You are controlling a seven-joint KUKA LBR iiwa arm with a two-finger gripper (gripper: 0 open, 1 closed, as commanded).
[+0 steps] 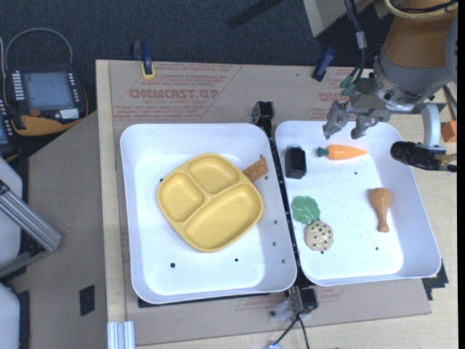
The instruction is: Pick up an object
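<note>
Since its fingers are spread and hold nothing, the tool (346,127) hangs at the right bin's (414,267) twelve o'clock rim, likely lining up on the carrot (346,152) just below

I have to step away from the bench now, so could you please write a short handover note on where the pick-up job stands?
Gripper: open, holding nothing, hovering over the back edge of the right bin, just above the toy carrot.
Right bin: carrot near the back, black block at back left, green leaf piece and cookie front left, drumstick on the right.
Left bin: yellow divided plate, with a brown piece at its back right edge.
Done: nothing lifted yet.
Left: close on one object, probably the carrot as it is nearest, and lift it.
</note>
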